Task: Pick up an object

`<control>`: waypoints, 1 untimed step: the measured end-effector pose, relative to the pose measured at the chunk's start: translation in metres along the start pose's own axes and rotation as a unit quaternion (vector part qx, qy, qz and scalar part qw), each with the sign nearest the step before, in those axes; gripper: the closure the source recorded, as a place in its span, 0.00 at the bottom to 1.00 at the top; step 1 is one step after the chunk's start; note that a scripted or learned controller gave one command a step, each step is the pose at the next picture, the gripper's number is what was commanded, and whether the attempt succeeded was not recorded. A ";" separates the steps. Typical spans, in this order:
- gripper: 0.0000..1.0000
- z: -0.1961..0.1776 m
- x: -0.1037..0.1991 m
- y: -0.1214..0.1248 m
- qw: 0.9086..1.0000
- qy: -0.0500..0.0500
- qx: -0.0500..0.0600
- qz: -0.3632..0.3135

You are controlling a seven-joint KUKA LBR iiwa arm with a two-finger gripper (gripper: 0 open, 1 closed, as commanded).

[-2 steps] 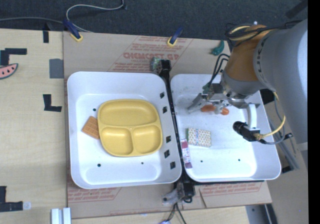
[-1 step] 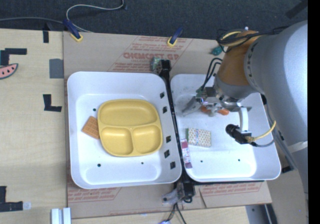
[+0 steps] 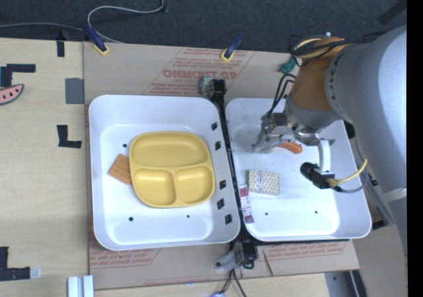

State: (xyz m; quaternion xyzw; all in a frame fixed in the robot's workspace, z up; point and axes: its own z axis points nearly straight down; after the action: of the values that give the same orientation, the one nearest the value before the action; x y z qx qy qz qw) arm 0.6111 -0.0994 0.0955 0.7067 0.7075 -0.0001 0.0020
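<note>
While the grey arm (image 3: pixel 370 97) reaches in over the right bin (image 3: pixel 344 223), we see its gripper (image 3: pixel 268 140) low over that bin's far half, near the divider between the bins. We cannot tell how the gripper is set. Just right of the gripper an orange object (image 3: pixel 291 147) lies on the bin floor, partly under the wrist. Nearer the camera than the gripper rests a small patterned packet (image 3: pixel 264 182), and left of the packet, against the bin's left wall, a narrow pink-and-white wrapper (image 3: pixel 245 203). In the left bin (image 3: pixel 106 223) we see a yellow divided tray (image 3: pixel 173 169), with a brown flat piece (image 3: pixel 120 169) tucked at its left edge.
</note>
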 end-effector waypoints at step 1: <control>0.00 0.000 0.000 0.000 1.000 0.000 0.000 0.000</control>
State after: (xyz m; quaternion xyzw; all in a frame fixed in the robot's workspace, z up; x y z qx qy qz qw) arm 0.6111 -0.0993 0.0954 0.7068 0.7074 -0.0001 0.0019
